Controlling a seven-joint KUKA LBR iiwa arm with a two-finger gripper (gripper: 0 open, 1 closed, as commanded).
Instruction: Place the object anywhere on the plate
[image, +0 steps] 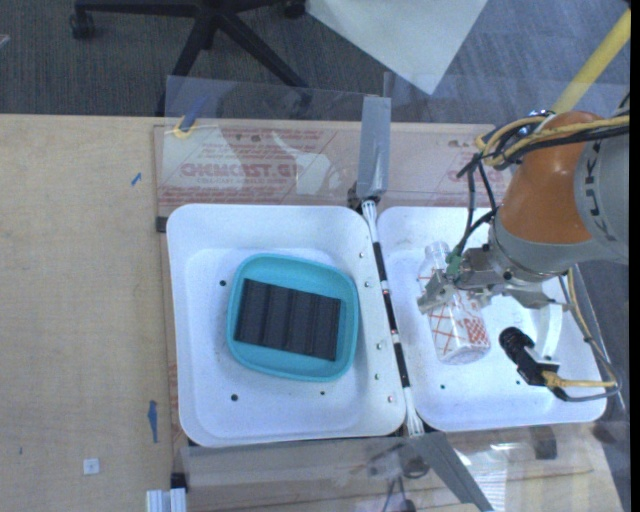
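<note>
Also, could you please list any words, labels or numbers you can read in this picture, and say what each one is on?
Red lettering on the cardboard sheet behind the left bin: large letters, but too faded and blurred under the clear cover to read reliably.
Red pattern on the white paper cup in the right bin: too small to tell whether it is text.
No other text visible.

One fixed camera looks down at a slant from above the table (80, 300), taking in both white bins (200, 400) (the arm (555, 190) enters from the right)
</note>
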